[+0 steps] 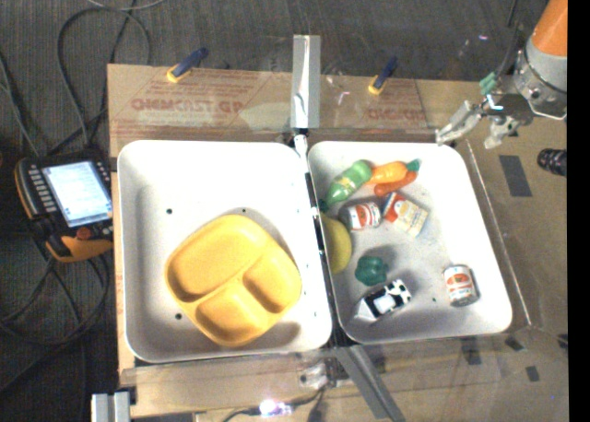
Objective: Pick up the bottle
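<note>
The green bottle point(348, 181) lies on its side at the back left of the right bin point(479, 227), its tip touching an orange carrot toy point(397, 173). My gripper point(470, 131) hangs above the back right corner of that bin, outside its rim and well to the right of the bottle. Its two fingers are spread open with nothing between them.
The right bin also holds a red-labelled can point(364, 216), a small carton point(408, 216), a yellow lemon point(337, 243), a green pepper point(371, 269), a black-and-white toy point(387, 298) and another can point(459, 284). A yellow divided plate point(234, 278) lies in the left bin point(147, 190).
</note>
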Tool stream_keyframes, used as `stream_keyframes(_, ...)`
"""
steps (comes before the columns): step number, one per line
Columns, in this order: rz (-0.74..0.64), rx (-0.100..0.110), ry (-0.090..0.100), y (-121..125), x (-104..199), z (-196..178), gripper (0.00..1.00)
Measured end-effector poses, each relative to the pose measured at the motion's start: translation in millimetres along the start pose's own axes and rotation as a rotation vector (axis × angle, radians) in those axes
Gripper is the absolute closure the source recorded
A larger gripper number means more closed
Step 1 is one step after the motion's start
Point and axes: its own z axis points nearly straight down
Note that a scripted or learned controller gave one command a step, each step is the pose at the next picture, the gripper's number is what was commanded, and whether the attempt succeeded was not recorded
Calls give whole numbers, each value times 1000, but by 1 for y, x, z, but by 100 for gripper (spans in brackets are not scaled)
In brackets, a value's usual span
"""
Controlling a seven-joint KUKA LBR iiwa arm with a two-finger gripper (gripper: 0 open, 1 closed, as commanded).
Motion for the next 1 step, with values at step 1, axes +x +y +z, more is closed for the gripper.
stream_keyframes(1, -153, -1, 0, 1, 75, 63, 0)
